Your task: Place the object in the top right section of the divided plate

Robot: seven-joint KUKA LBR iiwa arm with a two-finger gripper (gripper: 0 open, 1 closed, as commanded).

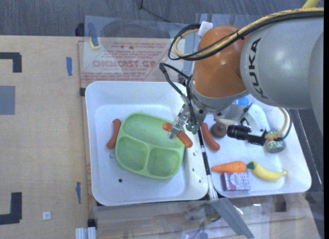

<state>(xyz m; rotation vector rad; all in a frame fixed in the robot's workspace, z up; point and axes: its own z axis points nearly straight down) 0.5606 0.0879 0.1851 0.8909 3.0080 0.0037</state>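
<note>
White bins sit side by side on my bench. My left bin (97, 181) holds a green plate (136, 125) split into three sections, one wide section at the top and two smaller ones below, and all three are bare. A loose sausage (113, 132) lies upright in this bin, just beside the plate's left rim. My gripper (178, 131) is at the plate's upper right rim, its fingers clamped on an orange sausage (185, 140). That sausage slants across the rim, one end over the top section and the other over the bin floor. My right bin (298, 179) holds a third sausage (209, 136) near its left wall, a carrot (230, 167), a banana (267, 171) and a small purple box (236, 181).
</note>
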